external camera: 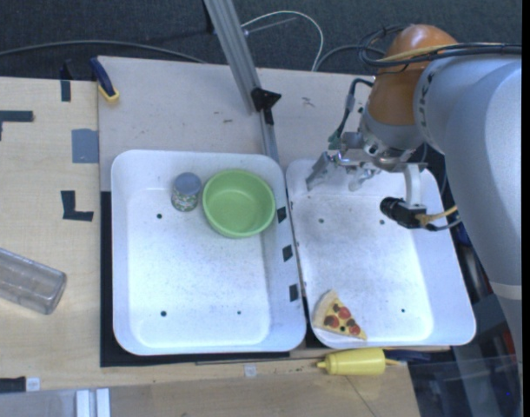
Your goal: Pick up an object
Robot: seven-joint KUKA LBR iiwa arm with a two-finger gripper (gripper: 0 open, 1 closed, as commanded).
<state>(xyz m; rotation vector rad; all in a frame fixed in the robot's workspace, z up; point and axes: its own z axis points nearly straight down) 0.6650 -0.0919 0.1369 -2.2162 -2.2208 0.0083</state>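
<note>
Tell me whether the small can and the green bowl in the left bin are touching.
Cannot tell. In the camera view the small can stands right beside the green bowl, their outlines meeting with no white floor between them, but no contact plainly shown.

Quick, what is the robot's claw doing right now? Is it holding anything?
Gripper: it hangs over the top edge of the right bin. Whether it is open or closed cannot be told, and nothing shows in its grasp.

Two white bins (135,320) (439,311). One green bowl (239,202), one small can (186,192), one pizza slice (339,314), one yellow bottle (352,362), one clear container (22,278).
</note>
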